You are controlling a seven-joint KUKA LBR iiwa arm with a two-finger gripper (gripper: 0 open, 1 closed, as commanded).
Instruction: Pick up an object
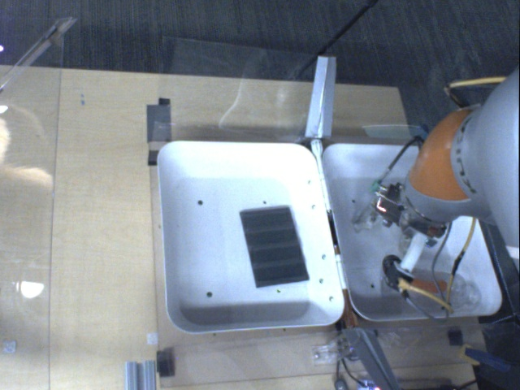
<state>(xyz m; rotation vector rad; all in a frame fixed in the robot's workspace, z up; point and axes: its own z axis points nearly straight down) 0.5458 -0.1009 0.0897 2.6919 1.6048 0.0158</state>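
A dark grey ribbed rectangular slab (275,246) lies flat in the middle of the left white bin (183,218), slightly turned. My gripper (367,211) hangs low over the left part of the right white bin (349,165), near the wall between the two bins. The grey arm with its orange band (439,165) comes in from the right and covers much of that bin. Nothing can be made out in the gripper from this angle. The slab sits well to the gripper's left, across the dividing wall.
A faint, clear, glassy shape (465,292) shows near the right bin's front right corner. A metal post (322,104) stands behind the junction of the bins. Wooden bench (89,218) surrounds them, with a clear panel at the left.
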